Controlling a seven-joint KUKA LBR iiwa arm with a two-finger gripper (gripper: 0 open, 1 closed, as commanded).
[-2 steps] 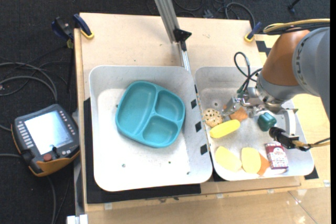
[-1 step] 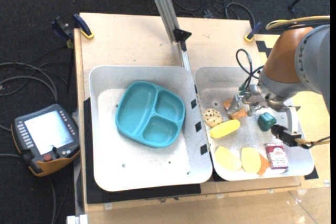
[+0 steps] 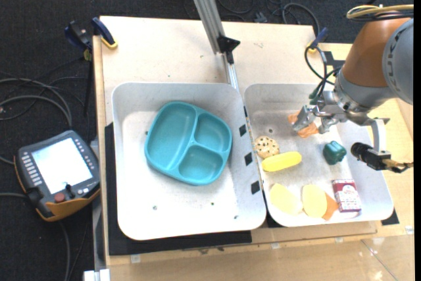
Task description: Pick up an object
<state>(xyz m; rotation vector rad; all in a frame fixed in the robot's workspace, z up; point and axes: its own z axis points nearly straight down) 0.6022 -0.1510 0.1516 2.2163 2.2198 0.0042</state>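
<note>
**Gripper low over an orange piece in the right-hand bin**

The likeliest failure from here was a miss or a glancing nudge; the small orange piece [image 3: 306, 130] lay flat and low against the floor of the right bin [image 3: 263, 99], so fingers closing a shade high could have slid over it or pushed it along; the grey fitting beside the tool crowded the same spot and might have knocked it aside; the green block [image 3: 335, 152], just to the lower right, stood near enough to be bumped on a lift.

The gripper [image 3: 314, 116] sat in the upper right of the frame, directly over or against the orange piece; whether the two touched could not be told; how far apart its tips stood, or whether they pinched anything, was hidden by the wrist and cabling, so that could not be told either; nothing was plainly seen lifted.

Other candidates lay lower in the same bin: a cookie [image 3: 266, 146], a yellow banana-like piece [image 3: 282, 161], two pale yellow and orange slices [image 3: 314, 201], and a small red box [image 3: 345, 197] at the lower right; the left bin [image 3: 125, 141] bore a teal divided plate [image 3: 189, 142], well apart from the arm.
</note>
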